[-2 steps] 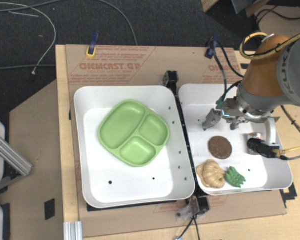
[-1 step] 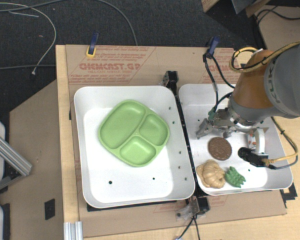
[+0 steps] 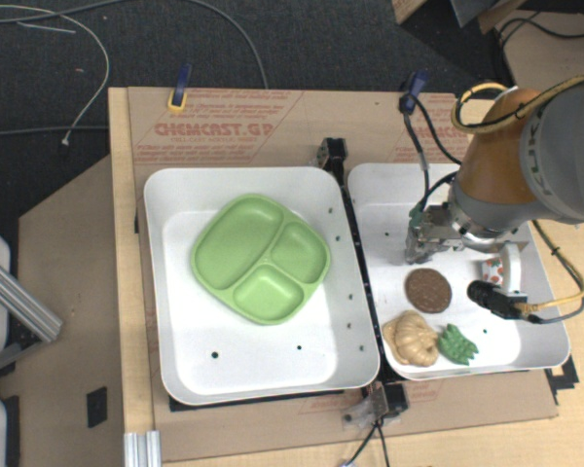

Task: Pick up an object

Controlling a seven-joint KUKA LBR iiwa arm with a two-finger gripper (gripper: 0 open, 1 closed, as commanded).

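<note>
White right bin (image 3: 389,195), claw (image 3: 419,246) low — above brown disc (image 3: 428,290)

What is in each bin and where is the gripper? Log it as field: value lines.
left bin: green divided plate, lying tilted near the middle
right bin: brown round disc, tan lumpy object, green leafy object, small white and red item
gripper: over the right bin, just above the brown round disc
held object: none seen between the fingers
arm: enters from the right
</note>
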